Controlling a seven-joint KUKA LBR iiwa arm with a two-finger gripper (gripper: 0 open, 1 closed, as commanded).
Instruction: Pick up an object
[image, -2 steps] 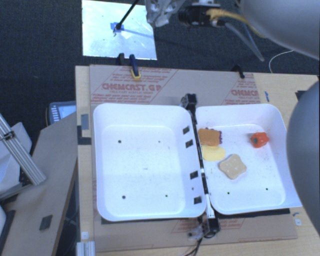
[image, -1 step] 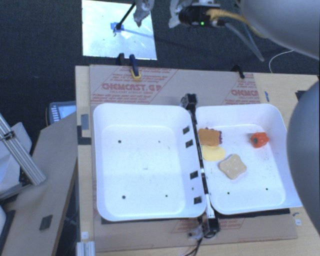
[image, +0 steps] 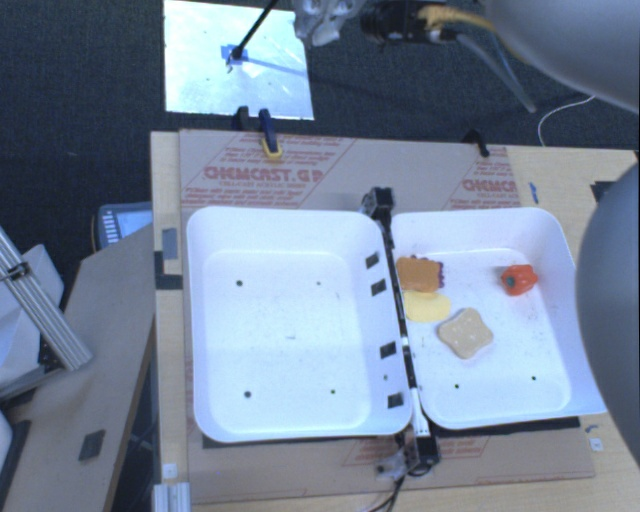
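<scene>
Four food pieces in the right bin (image: 560, 240), orange piece (image: 518, 280) apart; fingers' state untellable; left bin (image: 200, 330) bare

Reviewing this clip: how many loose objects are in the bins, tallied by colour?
Orange-brown square block with a purple edge: 1
Pale yellow flat oval piece: 1
Beige toast-shaped slice: 1
Red-orange pepper-like toy: 1
Total: 4, all in the right white bin.
</scene>
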